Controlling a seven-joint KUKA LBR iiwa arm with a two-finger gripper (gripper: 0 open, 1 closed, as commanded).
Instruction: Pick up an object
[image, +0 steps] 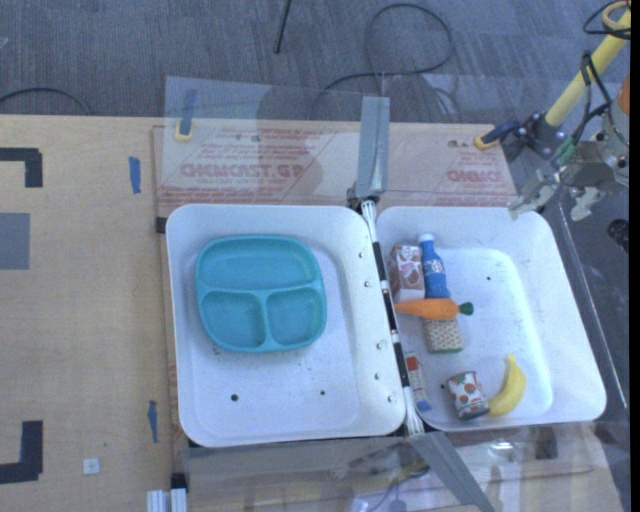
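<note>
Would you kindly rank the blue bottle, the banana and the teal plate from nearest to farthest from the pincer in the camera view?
From the pincer, above the right bin's far right corner:
1. Blue bottle, upper left part of the right bin.
2. Banana, near right part of the right bin.
3. Teal plate, in the left bin.
</note>
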